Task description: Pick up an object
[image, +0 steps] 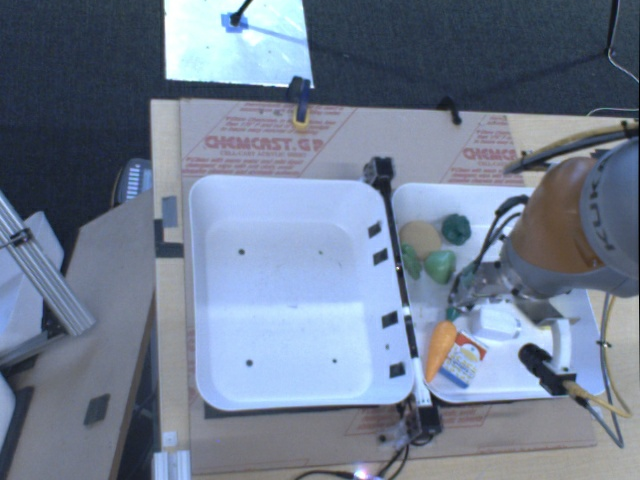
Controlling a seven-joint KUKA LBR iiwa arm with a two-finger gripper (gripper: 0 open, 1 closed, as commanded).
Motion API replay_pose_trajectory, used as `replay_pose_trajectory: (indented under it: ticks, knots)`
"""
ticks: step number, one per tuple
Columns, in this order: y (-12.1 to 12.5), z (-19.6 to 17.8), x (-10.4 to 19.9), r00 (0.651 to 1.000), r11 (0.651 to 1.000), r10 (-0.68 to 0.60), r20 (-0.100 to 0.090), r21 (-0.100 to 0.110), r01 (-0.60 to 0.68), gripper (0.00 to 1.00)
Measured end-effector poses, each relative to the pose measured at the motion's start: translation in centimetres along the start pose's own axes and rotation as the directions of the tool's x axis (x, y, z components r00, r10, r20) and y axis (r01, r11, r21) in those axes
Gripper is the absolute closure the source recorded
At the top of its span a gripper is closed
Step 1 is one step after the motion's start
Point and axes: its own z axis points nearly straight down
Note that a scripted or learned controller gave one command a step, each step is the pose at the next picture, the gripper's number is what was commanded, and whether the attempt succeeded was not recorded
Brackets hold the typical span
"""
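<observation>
Two bins set side by side on bench [250,128] | left bin [290,288] beside right bin [425,388] | in right bin: round item [421,236] at rear, carrot [439,348] and small carton [461,360] at front, touching | gripper [470,293] positioned over right bin, between them.
</observation>
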Motion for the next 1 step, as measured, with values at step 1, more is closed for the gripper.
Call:
replay_pose_trajectory:
  ticks: [1]
  knots:
    - [-1.42,-4.44,2.01,1.000,0.999,-0.007,-0.016,0.045,0.008,1.00]
